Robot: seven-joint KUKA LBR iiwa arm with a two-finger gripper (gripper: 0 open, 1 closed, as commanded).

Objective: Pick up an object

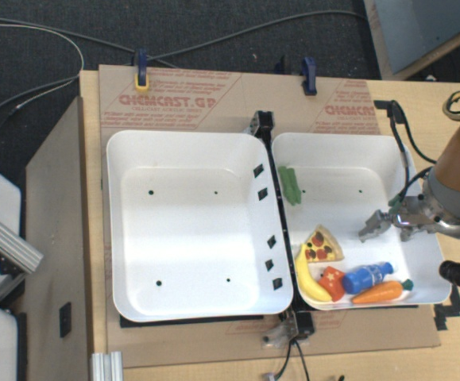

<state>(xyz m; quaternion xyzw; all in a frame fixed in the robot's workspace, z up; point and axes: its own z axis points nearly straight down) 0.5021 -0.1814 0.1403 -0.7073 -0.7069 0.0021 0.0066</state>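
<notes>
Toys (349, 275) — cardboard (214, 94) reads "CHEMCAST GP".

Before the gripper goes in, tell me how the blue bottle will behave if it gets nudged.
The blue bottle lies on its side, so its round body would probably roll when pushed. It is wedged among the carrot and the red toy, which may stop it or move along. It looks like smooth plastic, so possibly slippery for the gripper.

We see two white bins (188, 145), a green strip (291, 186), a yellow banana (307, 279), a blue bottle (367, 276), an orange carrot (379, 293), a red-dotted pizza slice (322, 247) and brown cardboard (237, 98) with red lettering, clamped yellow and blue.
</notes>
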